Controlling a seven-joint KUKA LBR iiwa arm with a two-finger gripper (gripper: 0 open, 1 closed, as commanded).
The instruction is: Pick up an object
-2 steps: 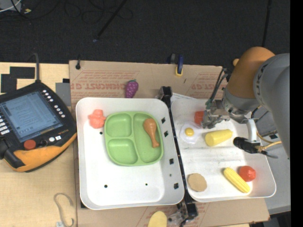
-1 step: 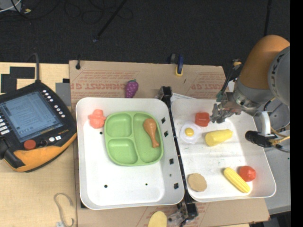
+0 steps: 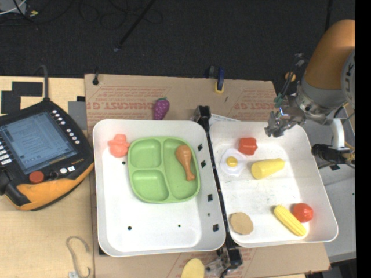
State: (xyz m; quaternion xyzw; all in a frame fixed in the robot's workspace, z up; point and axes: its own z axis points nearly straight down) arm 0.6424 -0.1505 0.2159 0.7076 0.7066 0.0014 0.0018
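Observation:
My gripper [image 3: 280, 123] hangs over the far right corner of the right bin [image 3: 316, 178], with no object seen in it. In this bin lie a red block [image 3: 247, 146], a fried egg [image 3: 232, 162], a yellow wedge [image 3: 267, 168], a corn cob [image 3: 288, 219], a red tomato [image 3: 302, 212] and a brown round piece [image 3: 241, 223]. The red block is the nearest of these, to the gripper's lower left. The left bin [image 3: 110, 213] holds a green divided plate [image 3: 152, 184] with a drumstick [image 3: 186, 161] on it, and a pink toy [image 3: 118, 145].
A purple grape bunch [image 3: 161, 108] lies on the cardboard behind the left bin. A yellow lemon [image 3: 193, 268] sits below the bins at the front edge. A teach pendant [image 3: 40, 149] rests on the bench at far left. A black clamp [image 3: 204, 116] joins the bins.

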